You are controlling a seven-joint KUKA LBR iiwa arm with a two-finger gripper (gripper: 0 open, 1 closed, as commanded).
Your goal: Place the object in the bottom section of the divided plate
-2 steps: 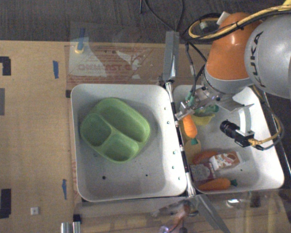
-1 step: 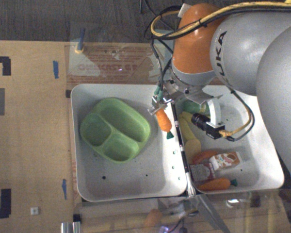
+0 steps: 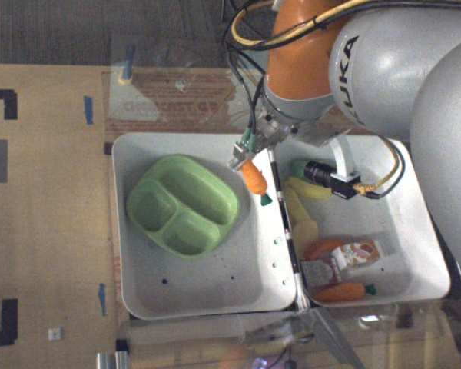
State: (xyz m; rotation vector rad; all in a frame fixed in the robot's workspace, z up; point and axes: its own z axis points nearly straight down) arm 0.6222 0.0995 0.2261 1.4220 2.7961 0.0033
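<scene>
the gripper (image 3: pixel 244 158) fingers are closed on the upper end of a toy carrot (image 3: pixel 253 179), which hangs tilted with its green tip pointing down toward the divider between the bins. the carrot sits above the right edge of the left bin (image 3: pixel 138 283), just beside the green divided plate (image 3: pixel 182 204). the plate lies in the left bin's upper half. the right bin (image 3: pixel 415 260) contains a yellow banana (image 3: pixel 311 189), a ketchup packet (image 3: pixel 346 258) and a second carrot (image 3: pixel 344 291).
</scene>
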